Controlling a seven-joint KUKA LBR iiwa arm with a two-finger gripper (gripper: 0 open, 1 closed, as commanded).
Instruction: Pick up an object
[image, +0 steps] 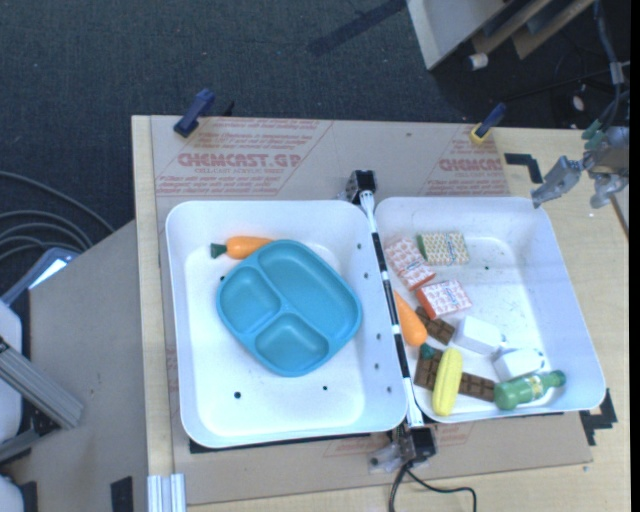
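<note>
Camera view: the end effector (585, 175) sits at the far right edge, above the outer corner of the right bin (560, 260); whether it is spread or pressed together cannot be told, and nothing is visible in it. Objects for picking lie in the right bin's near and left part — a yellow corn cob (447, 381), a green bottle (525, 388), a brown chocolate bar (462, 382), white blocks (482, 334), a carrot (408, 320) and three patterned packets (428, 268). The left bin (195, 300) holds a blue divided plate (288, 307) with a second carrot (243, 246) touching its far left edge. Both bins rest side by side on a worktop (250, 155) of printed brown board. Blue clamps (193, 112) grip its far edge. Dark carpet (100, 60) surrounds the worktop, with cables (40, 225) at left.
</note>
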